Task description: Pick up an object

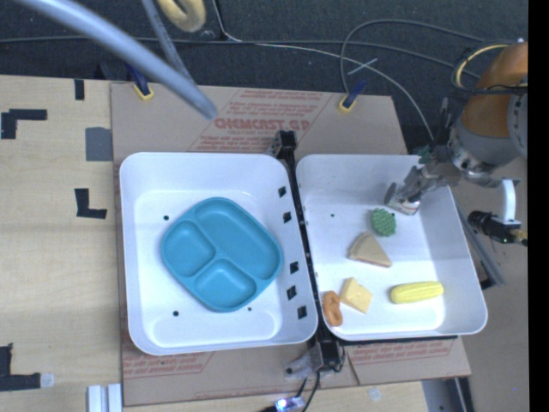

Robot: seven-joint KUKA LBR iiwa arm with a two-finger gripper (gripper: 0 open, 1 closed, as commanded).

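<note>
Over the right bin, near its back edge, hangs the gripper — too blurred and small to tell whether its jaws are wide or narrow, nothing seen between them. Just below it lies a green piece, then a tan wedge, a yellow cube, a corn cob and an orange piece — half hidden at the bin's rim. Left bin holds a blue tray; arm cut off at right.

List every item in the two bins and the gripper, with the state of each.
Blue divided tray: flat in left bin.
Broccoli: right bin, just below gripper.
Tan wedge: lying flat.
Yellow block: lying flat.
Carrot slice: against left wall.
Corn cob: on its side.
Gripper: above right bin, holding nothing visible.
</note>
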